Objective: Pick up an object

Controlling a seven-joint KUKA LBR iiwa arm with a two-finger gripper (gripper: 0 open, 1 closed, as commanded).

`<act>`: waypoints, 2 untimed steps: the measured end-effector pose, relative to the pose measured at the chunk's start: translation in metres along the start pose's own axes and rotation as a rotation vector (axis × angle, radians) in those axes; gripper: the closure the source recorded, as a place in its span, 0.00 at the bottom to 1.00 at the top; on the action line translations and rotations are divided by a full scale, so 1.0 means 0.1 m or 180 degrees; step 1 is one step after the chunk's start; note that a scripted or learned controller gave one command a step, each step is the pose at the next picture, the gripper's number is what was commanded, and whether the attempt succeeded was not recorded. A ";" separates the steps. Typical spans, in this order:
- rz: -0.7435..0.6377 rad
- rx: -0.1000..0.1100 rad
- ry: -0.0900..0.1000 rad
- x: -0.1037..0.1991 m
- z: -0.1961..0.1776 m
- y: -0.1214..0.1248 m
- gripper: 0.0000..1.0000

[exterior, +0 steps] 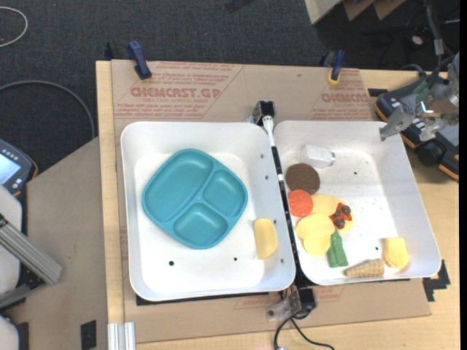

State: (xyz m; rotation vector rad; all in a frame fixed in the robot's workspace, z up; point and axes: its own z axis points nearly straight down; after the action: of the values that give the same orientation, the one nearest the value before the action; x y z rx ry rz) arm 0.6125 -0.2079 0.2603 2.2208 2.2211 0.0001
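Two shallow white bins are shown side by side on a brown board. In the left bin (139, 195), a teal divided plate (194, 197) with three compartments is seen lying flat, and a pale yellow toy food piece (265, 238) is seen near the bin's right wall, apart from the plate. On the board behind the bins, red printing is read as "CHEMCAST G P" (175, 92); the same brand printing is partly seen at the right (337, 97), and the smaller lines cannot be read. In the right bin (408, 195), the candidate objects are found clustered just beside the left wall: a white piece (319, 154), a brown disc (302, 177), an orange-red round piece (300, 202), overlapping yellow pieces (316, 227), a small red-and-dark piece (341, 214), a green piece (336, 251), a waffle cone (364, 269) and a yellow corn-like piece (395, 252). At the far right, the gripper (398, 125) is seen over the rim of the right bin's back corner, well apart from the cluster; nothing is seen between the jaws, and their spread cannot be told. The task is judged to be at its start: no object is lifted, and approach, descent, closure and lift are all left.
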 end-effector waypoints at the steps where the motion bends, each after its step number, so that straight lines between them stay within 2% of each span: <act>1: -0.0003 -0.0013 -0.0006 0.00 -0.11 0.01 1.00; 2: -0.0020 0.0015 0.0012 0.72 0.35 0.12 1.00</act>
State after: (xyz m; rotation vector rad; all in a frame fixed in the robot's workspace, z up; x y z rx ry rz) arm 0.6240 -0.1360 0.2252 2.2182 2.2322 -0.0012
